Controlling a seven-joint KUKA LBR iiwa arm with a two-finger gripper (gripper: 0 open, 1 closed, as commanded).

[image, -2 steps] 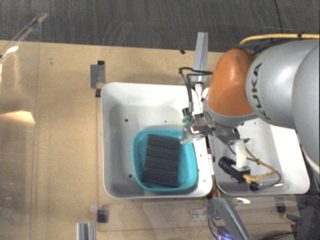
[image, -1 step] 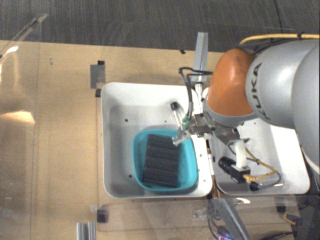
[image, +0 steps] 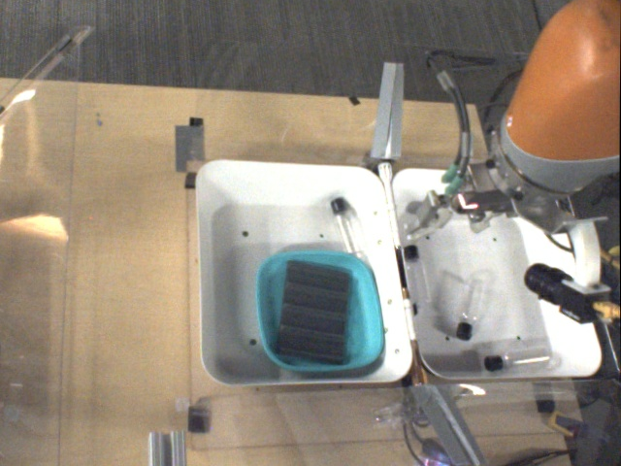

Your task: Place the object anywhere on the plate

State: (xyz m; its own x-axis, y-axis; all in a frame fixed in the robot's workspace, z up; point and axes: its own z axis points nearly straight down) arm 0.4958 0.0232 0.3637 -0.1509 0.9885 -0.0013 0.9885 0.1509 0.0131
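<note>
Nearest the camera, along the bottom edge, lie metal brackets and cables on the wooden bench (image: pixel 97 260). Beyond them sit two white bins side by side.

The left bin (image: pixel 223 260) holds one teal plate (image: pixel 367 304), squarish with rounded corners, at its near side. On the plate lies one dark ribbed block (image: pixel 313 312), flat and fully within the rim. Just past the plate, toward the far right corner of this bin, lies one clear tube with a black cap (image: pixel 344 223), its near end close to the plate's rim.

The right bin (image: pixel 572 357) holds two clear tubes with dark caps: one (image: pixel 470 309) near the middle, tilted, and one (image: pixel 514 361) lying along the near wall.

Farther back, over the right bin's far edge, hangs the arm (image: pixel 568 85), its orange band large in view. The gripper (image: pixel 456 202) sits below it near the bin divider; whether it is open or closed cannot be told.
</note>
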